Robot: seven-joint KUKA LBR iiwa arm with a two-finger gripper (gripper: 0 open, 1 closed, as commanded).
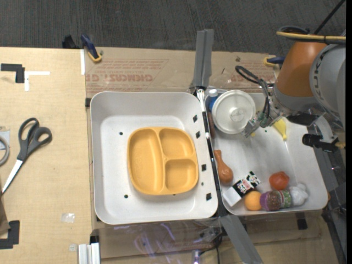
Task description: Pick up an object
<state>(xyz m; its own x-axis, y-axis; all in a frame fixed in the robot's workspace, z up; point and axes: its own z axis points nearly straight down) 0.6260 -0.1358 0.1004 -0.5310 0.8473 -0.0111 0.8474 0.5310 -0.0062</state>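
The likeliest target is the white bowl (pixel 235 111), sitting in the far-left corner of the right bin (pixel 308 172), just beside the divider between the two bins. It sits upright w/ its mouth facing up; being round it has no real long axis, so approach angle around the rim matters little. The gripper (pixel 254 126) is at the bowl's near-right rim, touching or nearly so (hard to say which), and I cannot tell how its jaws stand, since the tips are small and blurred against the bin floor.

My read: the step in hand is closing in for a grasp. To do it well, one finger should go inside the rim and one outside, pinching the wall, not the whole bowl, which looks too wide. Keep the wrist clear of the bin wall behind.

Other candidates lie further toward the near end of the right bin: a brown drumstick-shaped toy (pixel 222 167) w/ long axis running roughly far-to-near, a black-and-white block (pixel 247 182), an orange ball (pixel 252 201), a red piece (pixel 279 180), a purple-green item (pixel 275 200). A yellow piece (pixel 281 127) sits just right of the gripper. The left bin (pixel 104 164) holds a yellow divided tray (pixel 163 160).
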